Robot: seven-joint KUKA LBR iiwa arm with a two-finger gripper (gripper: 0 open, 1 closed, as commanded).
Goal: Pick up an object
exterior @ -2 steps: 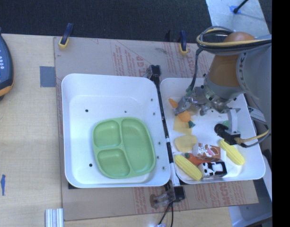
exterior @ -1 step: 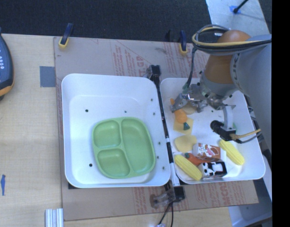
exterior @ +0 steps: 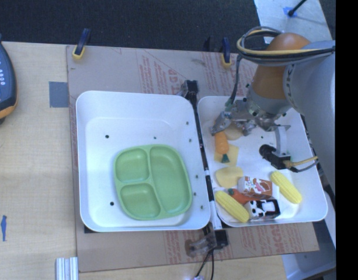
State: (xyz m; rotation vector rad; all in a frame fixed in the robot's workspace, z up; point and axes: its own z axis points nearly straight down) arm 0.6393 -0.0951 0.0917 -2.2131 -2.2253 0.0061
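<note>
Tabletop [exterior: 32,156]: pale wood, bare on the left side. A brown cardboard sheet [exterior: 138,69] with faded red print lies on it under both bins. The sheet's far edge is pinned by a left clamp [exterior: 80,45] and a right clamp [exterior: 225,52], both blue and yellow. A grey tape square [exterior: 58,94] is stuck to the wood just left of the sheet. A control pendant [exterior: 0,77] sits at the left edge. Beyond the tabletop is dark carpet [exterior: 138,10].

Left bin [exterior: 97,156]: a green divided plate [exterior: 152,181] lying flat toward the near side.

Right bin [exterior: 307,212]: toy food crowded together.
- an orange carrot [exterior: 221,143]
- a pale yellow slice [exterior: 228,175]
- a near corn cob [exterior: 231,206]
- a right corn cob [exterior: 286,186]
- a red-and-white packet [exterior: 256,186]
- a black-and-white block [exterior: 264,209]

Gripper [exterior: 232,121]: low over the right bin's far end, just beyond the carrot. I cannot tell whether it is wide or narrow, or whether it touches the carrot. Nothing is seen held.
</note>
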